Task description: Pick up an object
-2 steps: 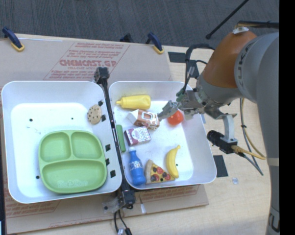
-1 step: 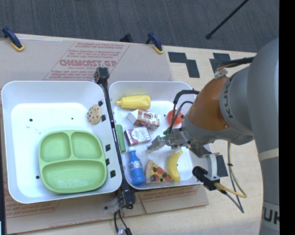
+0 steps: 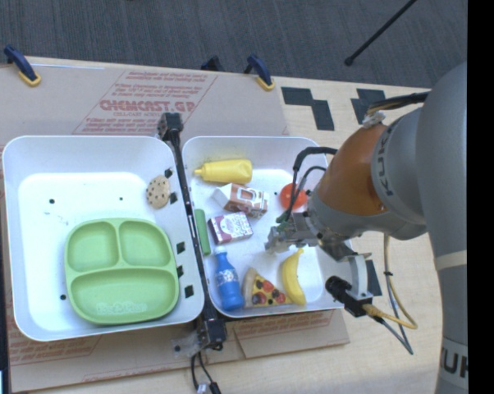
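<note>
Lying near-upright, banana [image 3: 293, 276] long axis runs top-bottom; tool [image 3: 281, 238] just above, finger state unclear.

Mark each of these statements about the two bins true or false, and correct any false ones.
1. The green divided plate lies in the left bin. True.
2. The cookie rests on the plate. False: it lies on the bin floor beside the plate's upper right.
3. The blue bottle is in the right bin. True.
4. The banana lies beside the pizza slice. True.
5. The yellow mustard bottle is in the left bin. False: right bin, near its top.
</note>
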{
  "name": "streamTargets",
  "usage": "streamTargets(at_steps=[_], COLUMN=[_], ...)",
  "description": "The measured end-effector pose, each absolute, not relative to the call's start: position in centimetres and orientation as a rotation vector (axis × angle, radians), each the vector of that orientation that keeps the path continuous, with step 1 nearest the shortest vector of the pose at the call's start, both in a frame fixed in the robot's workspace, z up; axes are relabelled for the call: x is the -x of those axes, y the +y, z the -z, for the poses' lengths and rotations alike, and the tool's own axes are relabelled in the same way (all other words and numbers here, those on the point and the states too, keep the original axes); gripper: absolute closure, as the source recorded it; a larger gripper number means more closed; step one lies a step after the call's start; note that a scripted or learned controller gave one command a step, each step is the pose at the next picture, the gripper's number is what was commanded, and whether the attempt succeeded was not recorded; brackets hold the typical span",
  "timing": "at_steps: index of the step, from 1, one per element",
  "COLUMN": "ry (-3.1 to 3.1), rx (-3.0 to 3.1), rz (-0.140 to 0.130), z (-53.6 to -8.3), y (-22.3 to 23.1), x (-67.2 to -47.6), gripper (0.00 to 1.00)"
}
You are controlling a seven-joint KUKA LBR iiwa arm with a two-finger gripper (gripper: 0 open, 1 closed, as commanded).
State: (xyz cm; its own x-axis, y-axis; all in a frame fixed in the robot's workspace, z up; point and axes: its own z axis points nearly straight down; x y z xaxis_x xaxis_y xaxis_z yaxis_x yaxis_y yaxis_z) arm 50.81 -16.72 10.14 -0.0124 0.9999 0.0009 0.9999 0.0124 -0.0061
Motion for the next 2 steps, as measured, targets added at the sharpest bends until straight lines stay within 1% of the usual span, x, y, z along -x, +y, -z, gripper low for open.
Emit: streamTargets(at_steps=[1, 2], ry=[-2.225, -2.23], rx=[2.217, 2.216], rz=[-0.001, 0.0], z=[-14.2, -28.4], y=[-21.1, -21.1], x=[-48.2, -52.7], gripper=[1.0, 1.0])
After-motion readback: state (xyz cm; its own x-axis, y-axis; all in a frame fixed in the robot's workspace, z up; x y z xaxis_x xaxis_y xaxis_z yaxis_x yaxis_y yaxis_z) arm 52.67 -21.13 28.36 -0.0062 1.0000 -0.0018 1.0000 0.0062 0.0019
